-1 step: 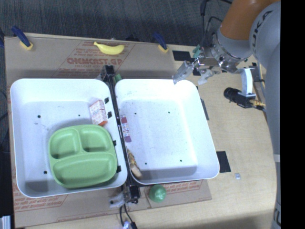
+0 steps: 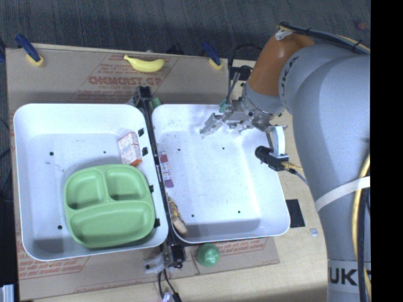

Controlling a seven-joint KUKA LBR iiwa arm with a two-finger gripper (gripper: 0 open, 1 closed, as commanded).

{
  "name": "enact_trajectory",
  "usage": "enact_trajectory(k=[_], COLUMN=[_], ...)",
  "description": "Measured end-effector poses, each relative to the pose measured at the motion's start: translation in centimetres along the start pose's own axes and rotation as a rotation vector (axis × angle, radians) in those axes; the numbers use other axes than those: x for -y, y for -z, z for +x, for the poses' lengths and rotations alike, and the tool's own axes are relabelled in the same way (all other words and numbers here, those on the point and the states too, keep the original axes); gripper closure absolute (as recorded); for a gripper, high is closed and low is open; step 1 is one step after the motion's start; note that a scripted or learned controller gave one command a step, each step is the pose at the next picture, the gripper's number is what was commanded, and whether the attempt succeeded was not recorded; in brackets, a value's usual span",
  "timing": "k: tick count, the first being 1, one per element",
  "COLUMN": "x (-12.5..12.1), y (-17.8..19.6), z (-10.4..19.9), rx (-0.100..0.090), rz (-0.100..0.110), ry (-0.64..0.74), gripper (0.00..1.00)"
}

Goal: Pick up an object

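Note:
My gripper (image 2: 213, 123) hangs over the far part of the right bin (image 2: 217, 187), near its back wall, with the grey arm and orange band reaching in from the right. No object shows under it on the bin floor. A slim red-and-white packet (image 2: 165, 167) lies along the divider between the bins. At the right bin's front left corner rests a small brownish item (image 2: 175, 218). In the left bin (image 2: 38, 137) sit a green divided plate (image 2: 110, 206) and a small orange-and-white carton (image 2: 129, 148).
A green ball (image 2: 208, 255) lies on the bench in front of the right bin. A yellow banana (image 2: 144, 62) rests on the cardboard behind the bins. Blue clamps (image 2: 30, 49) hold the cardboard's back edge. A black cable clip (image 2: 272, 158) juts from the arm over the right bin's edge.

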State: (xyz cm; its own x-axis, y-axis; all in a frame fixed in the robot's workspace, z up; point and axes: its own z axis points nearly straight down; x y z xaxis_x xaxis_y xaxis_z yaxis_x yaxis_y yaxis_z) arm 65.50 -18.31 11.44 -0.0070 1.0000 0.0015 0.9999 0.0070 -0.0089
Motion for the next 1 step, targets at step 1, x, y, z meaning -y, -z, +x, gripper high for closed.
enact_trajectory(k=[1], x=[8.06], y=[-2.35], z=[-2.81], rx=[0.002], rz=[-0.004], ry=[-0.001], gripper=[0.00])
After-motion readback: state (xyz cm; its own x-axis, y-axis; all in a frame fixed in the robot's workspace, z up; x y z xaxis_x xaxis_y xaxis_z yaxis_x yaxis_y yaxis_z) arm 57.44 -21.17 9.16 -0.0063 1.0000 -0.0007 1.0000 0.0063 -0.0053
